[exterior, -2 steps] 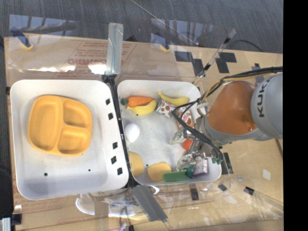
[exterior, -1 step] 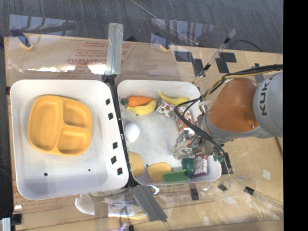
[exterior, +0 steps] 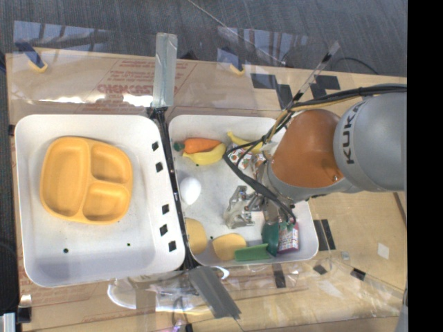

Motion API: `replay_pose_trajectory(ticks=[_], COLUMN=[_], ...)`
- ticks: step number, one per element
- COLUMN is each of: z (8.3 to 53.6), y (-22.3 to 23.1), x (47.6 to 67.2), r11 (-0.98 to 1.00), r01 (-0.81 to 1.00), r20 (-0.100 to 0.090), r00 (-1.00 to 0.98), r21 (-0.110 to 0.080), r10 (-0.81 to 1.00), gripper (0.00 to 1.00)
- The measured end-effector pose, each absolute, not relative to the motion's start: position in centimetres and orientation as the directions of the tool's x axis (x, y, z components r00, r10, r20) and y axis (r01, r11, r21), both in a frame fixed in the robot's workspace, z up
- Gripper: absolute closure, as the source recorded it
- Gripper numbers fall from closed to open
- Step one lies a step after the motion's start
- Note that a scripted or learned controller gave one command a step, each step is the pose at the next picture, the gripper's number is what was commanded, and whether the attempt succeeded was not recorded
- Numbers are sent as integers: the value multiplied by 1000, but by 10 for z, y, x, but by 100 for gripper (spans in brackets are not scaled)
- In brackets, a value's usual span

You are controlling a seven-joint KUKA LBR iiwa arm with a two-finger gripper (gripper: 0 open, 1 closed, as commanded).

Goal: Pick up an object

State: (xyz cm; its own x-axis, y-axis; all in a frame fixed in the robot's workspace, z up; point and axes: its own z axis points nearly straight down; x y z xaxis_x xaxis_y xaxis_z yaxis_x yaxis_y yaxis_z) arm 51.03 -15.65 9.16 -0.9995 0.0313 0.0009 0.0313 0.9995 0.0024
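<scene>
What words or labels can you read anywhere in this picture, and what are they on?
"KUKA": black letters on the grey arm, running sideways.
Red print on the cardboard behind the bins: too blurred to read.
Label on the small packet in the right bin: too small to read.

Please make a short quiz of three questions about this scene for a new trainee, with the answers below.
1. True or false: the yellow plastic tray with three compartments lies in the left white bin.
2. Which item lies nearest the divider between the bins: A) white egg-shaped object B) green rectangular block C) orange carrot-shaped toy?
3. Fill in: the metal end effector is over the ____ bin.

Key: 1 true; 2 A; 3 right white bin.
</scene>
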Motion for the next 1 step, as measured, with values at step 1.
replay_pose_trajectory(ticks=[1], z=[294], y=[-138], x=[505], r11=[994], r01=[106], r20=[-14], r00=[-994], r21=[-3], r10=[106], gripper=[100])
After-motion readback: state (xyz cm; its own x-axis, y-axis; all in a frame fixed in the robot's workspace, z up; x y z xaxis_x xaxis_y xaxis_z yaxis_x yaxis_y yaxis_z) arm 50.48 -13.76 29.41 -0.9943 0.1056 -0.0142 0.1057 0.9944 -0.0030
